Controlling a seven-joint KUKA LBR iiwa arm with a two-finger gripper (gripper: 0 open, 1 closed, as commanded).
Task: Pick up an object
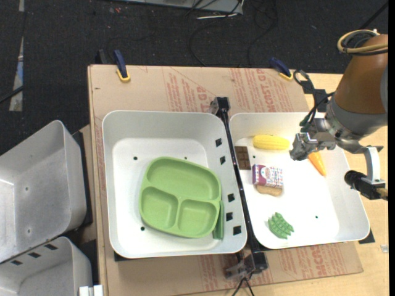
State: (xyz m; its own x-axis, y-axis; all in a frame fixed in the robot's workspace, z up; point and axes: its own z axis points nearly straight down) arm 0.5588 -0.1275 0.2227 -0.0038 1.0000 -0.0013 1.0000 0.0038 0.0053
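The right bin (345, 227) holds several small items: a yellow corn cob (271, 142), an orange carrot (317, 163), a purple and white carton (268, 176) lying on a tan biscuit-like piece (269, 190), a brown block (242, 157) and a green pea pod (280, 225). My gripper (302, 148) hangs over the upper right of this bin, between the corn and the carrot, just left of the carrot's top end. Nothing shows between its fingers.
The left bin (123, 134) bears a green three-part tray (180, 197). A black divider (231, 165) runs between the bins. Clamps (121, 65) hold the cardboard bench top at the back. White tubs (37, 184) stand off the bench at the left.
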